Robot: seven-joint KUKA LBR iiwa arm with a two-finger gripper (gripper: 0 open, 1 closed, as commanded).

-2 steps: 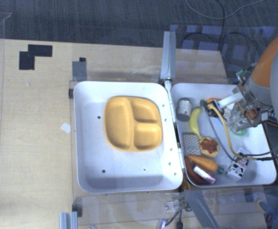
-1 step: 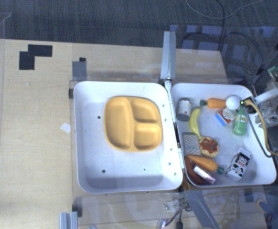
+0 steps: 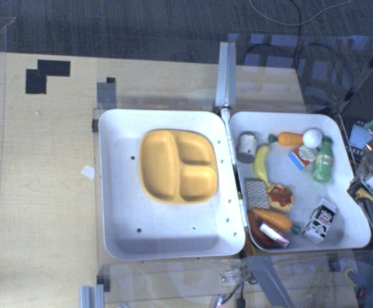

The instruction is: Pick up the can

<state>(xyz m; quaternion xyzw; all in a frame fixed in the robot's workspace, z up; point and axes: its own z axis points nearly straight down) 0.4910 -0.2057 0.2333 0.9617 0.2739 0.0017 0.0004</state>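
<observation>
Can (image 3: 246, 146) stands in the right bin's (image 3: 359, 220) far-left corner, just beside a banana (image 3: 261, 163); leftward, the other bin (image 3: 119, 191) holds a yellow divided tray (image 3: 177, 165). Rightward lie a carrot (image 3: 290, 139), white ball (image 3: 312, 137), green bottle (image 3: 323, 160) and small carton (image 3: 320, 220). The pincer's state: cannot tell.

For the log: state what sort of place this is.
Probably a robot test bench in a lab: two white bins on a wooden bench, toy food such as a banana, and loose cables on carpet.
</observation>
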